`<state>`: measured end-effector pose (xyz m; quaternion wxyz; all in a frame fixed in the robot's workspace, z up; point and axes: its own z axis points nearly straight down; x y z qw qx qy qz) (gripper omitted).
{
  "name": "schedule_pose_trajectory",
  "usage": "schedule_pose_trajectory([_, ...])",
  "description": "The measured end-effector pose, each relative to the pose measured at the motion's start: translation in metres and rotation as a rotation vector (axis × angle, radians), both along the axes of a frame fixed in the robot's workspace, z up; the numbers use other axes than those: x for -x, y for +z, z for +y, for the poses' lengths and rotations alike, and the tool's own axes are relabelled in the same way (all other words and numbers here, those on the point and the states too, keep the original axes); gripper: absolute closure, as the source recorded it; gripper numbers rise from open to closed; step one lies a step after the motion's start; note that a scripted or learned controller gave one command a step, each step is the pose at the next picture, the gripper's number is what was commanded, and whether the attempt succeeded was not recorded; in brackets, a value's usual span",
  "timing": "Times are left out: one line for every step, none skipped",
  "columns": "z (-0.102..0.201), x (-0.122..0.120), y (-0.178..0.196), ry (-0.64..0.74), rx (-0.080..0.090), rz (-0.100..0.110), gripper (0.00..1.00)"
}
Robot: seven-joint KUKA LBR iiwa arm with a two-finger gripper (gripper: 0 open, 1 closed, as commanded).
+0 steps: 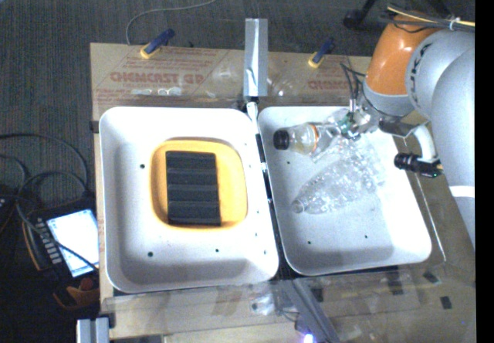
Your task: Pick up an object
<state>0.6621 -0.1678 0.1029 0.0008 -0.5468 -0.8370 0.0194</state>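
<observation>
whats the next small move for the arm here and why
Probably a small shift toward the left along the clear bottle, then a descent onto its body. The tool sits at the bottle's right end, near the back of the right bin, where a grasp looks likely to slip. The bottle lies on its side, dark cap toward the divider, beside a crumpled clear plastic piece.

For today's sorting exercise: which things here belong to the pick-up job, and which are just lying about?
Belong to the job:
- gripper
- clear bottle with black cap, right bin
- crumpled clear plastic, right bin
- yellow tray with black insert, left bin
- two white bins

Lying about:
- two blue-handled clamps on the board behind
- tablet and cables on the floor, left
</observation>
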Motion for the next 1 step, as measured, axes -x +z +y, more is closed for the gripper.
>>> schedule_pose_trajectory([-0.0527, -0.0036, -0.0006, -0.091, -0.046, 0.018, 0.00])
